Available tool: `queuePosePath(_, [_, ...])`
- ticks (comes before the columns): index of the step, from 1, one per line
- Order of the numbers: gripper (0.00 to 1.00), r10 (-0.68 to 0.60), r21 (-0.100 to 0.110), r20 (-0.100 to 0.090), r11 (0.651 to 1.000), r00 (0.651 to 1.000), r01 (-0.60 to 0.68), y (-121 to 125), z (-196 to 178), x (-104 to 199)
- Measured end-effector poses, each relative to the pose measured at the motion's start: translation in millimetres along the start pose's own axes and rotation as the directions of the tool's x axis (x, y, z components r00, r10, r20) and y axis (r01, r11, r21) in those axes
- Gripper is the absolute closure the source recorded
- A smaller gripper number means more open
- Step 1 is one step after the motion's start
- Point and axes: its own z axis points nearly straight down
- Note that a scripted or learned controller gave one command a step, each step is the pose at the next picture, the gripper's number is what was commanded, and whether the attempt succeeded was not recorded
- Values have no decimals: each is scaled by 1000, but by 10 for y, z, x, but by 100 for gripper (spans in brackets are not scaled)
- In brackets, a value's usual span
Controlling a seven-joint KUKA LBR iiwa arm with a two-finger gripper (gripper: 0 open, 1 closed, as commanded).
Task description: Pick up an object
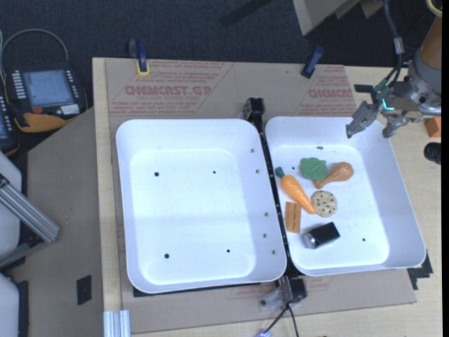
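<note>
In the right bin point(393, 188) lie several small objects: a green leafy piece point(313, 167), a tan pear-shaped piece point(336, 173), an orange carrot point(297, 192), a round speckled cookie point(323, 203), a brown cracker point(293, 217) and a black-and-silver block point(321, 235). My gripper point(376, 123) hangs above the far right corner of that bin, up and to the right of the objects. Its two fingers are spread apart with nothing between them.
The left bin point(140, 146) sits beside the right one on a cardboard sheet point(210, 83). Clamps point(142, 64) hold the sheet at the far edge. A black latch point(254, 108) sits between the bins. A handheld control pendant point(43, 97) lies far left.
</note>
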Motion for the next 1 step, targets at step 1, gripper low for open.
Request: queuePosePath(1, [0,0,0,0,1000,1000,0,0,0,0])
